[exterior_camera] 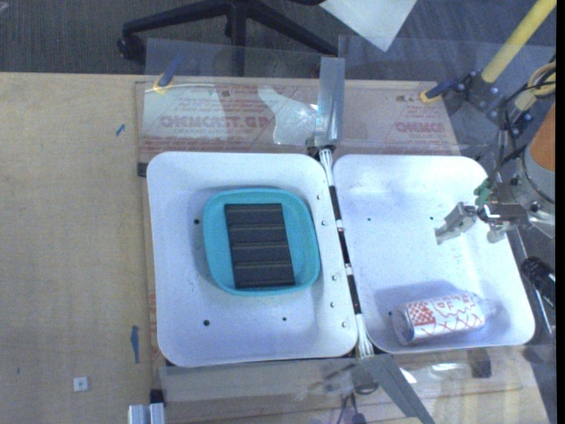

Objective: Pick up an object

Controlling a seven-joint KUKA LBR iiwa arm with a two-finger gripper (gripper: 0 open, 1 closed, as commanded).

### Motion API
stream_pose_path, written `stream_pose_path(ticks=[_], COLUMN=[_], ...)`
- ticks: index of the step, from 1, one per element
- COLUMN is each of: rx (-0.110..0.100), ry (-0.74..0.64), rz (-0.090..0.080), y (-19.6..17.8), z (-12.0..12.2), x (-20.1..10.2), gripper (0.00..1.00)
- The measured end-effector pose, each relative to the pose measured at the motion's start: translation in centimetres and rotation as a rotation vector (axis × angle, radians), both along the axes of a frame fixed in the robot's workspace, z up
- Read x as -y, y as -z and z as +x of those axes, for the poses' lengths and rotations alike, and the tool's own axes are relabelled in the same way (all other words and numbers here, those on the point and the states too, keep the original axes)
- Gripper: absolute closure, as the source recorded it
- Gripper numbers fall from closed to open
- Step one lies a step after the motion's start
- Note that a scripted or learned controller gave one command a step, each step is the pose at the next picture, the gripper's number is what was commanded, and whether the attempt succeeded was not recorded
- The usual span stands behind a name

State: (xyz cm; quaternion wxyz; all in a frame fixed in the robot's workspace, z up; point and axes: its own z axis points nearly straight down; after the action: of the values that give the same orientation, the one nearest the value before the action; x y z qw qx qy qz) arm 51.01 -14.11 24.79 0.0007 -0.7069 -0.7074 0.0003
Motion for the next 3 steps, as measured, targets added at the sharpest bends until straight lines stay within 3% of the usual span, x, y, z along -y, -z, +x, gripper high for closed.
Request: stream_pose_path(ticks=[1, 2, 3], rx=[0.001, 0.000, 0.004], ry=[0.022, -0.024, -0.054], rz=[-0.001, 0.000, -0.002], y=[10.0, 15.7, 12.3], z=[-0.5, -3.0, -3.1], x=[1.5, -5.0, 3.1], gripper=[0.00, 0.00, 0.00])
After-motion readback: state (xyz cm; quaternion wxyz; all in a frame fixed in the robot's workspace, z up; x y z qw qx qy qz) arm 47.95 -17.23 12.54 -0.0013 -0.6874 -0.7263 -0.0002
